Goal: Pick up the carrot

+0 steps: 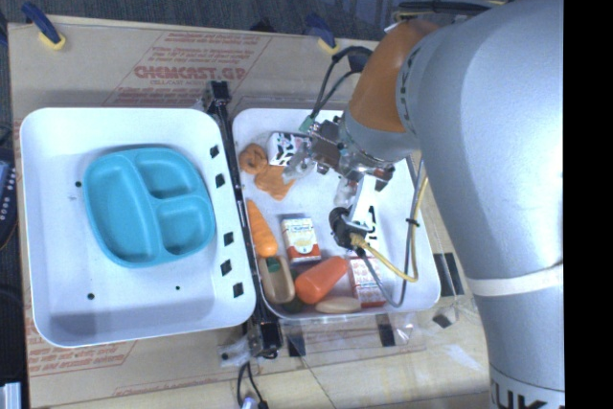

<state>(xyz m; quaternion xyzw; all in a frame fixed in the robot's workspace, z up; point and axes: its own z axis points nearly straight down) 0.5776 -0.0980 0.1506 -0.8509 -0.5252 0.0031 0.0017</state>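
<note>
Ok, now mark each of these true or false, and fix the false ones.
1. The blue divided plate lies in the left bin. True.
2. The carrot lies on the blue plate. False: it lies in the right bin, close along that bin's left wall.
3. The arm reaches over the right bin. True.
4. The small box stands in the left bin. False: it is in the right bin, just to the right of the carrot.
</note>
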